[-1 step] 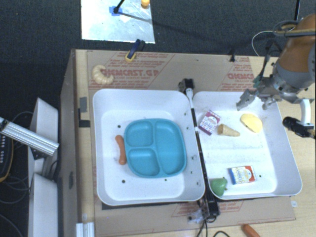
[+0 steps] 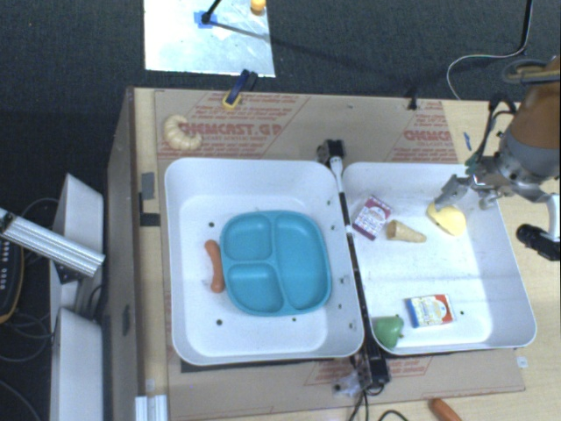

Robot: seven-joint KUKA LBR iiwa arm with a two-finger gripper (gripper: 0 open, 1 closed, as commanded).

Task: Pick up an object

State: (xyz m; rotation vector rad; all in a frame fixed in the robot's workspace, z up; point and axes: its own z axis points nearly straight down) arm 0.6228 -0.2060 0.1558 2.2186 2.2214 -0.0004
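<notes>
The grey arm reaches in from the right at a slant, its gripper (image 2: 460, 191) low over the upper right part of the right bin (image 2: 504, 274), with its metal fingers spread narrowly just above a pale yellow wedge-shaped piece (image 2: 448, 220) that is not between them. That smooth yellow piece lies with its long axis slanting from upper left to lower right, and just to its left lies a tan cone (image 2: 405, 231) with its tip pointing right. The left bin (image 2: 188, 235) holds a glossy blue divided tray (image 2: 273, 261) with an orange sausage (image 2: 215, 265) lying lengthwise beside it.
</notes>
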